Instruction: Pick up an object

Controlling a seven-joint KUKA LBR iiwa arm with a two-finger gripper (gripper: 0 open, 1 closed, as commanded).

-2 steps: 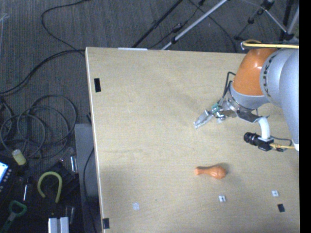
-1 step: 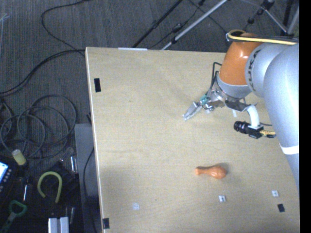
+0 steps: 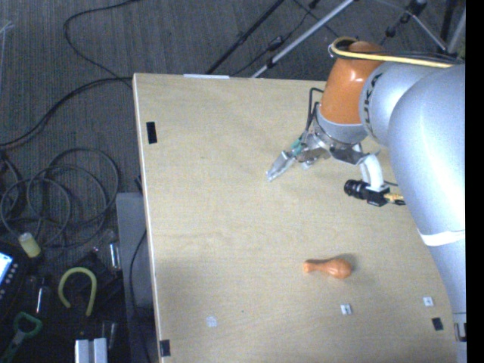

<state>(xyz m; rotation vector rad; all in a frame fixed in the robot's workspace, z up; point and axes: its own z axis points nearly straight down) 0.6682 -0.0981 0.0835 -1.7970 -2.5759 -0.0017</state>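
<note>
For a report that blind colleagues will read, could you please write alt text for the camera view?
A grey robot arm with an orange band reaches in from the right over a light wooden board, its gripper pointing left with nothing in it. A small orange pear-shaped object lies apart from it, nearer the bottom. Cables lie on the dark carpet to the left.

Gripper [image 3: 277,170] is hovering over bench [image 3: 212,225] mid-area; pear-shaped object [image 3: 330,268] is lying nearer the camera, seemingly well apart.
</note>
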